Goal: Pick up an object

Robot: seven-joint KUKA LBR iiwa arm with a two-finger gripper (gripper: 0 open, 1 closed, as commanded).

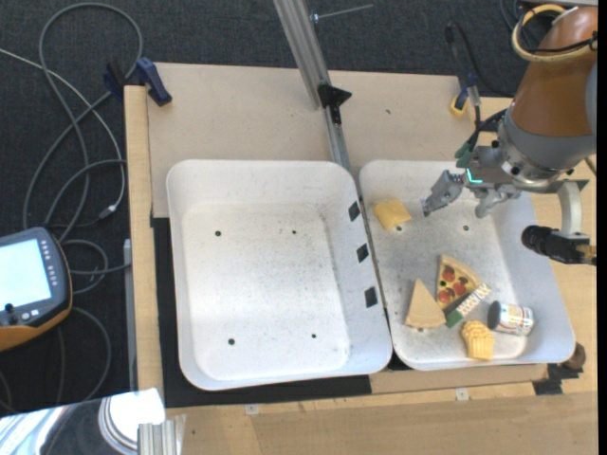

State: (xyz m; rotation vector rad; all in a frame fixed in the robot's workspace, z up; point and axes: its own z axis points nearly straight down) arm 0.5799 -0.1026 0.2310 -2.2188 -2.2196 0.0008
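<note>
My gripper (pixel 465 197) hangs over the far part of the right bin (pixel 531 254), its two grey fingers spread open with nothing between them. A yellow cheese-like block (pixel 391 214) lies just left of the fingers, near the bin's left wall. Toward the near edge lie a tan wedge (pixel 423 305), a pizza slice (pixel 457 286), a small white can with a dark lid (pixel 512 318) and a yellow fries-like piece (pixel 479 340).
The left bin (pixel 199 254) sits beside the right one, with black clips (pixel 361 252) along the seam. A slanted metal pole (pixel 303 41) crosses the bench's far side. Blue clamps (pixel 152 81) grip the far edge. A pendant (pixel 28 278) lies off to the left.
</note>
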